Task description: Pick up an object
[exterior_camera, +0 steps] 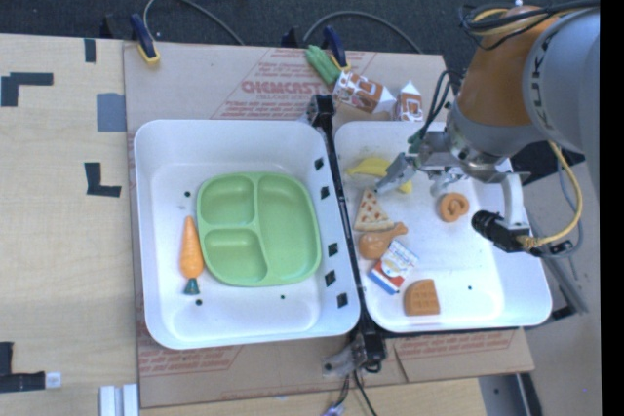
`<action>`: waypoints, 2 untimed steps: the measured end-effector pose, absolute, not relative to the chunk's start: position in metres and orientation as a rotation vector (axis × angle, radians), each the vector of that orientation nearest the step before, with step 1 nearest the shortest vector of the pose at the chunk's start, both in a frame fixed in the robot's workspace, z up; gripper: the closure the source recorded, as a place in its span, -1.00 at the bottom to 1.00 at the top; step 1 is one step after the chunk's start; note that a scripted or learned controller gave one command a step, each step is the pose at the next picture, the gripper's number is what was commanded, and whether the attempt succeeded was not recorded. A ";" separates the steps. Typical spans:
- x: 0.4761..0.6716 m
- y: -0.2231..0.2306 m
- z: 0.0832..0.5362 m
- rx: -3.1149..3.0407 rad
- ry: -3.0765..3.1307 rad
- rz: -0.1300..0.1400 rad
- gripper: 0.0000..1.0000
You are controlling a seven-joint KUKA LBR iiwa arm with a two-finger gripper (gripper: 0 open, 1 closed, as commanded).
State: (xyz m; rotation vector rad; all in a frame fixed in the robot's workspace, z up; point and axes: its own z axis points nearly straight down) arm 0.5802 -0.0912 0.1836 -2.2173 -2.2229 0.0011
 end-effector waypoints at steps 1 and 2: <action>0.631 -0.104 0.108 -2.219 -2.221 0.005 -1.00; 0.655 -0.098 0.086 -2.220 -2.224 -0.001 -1.00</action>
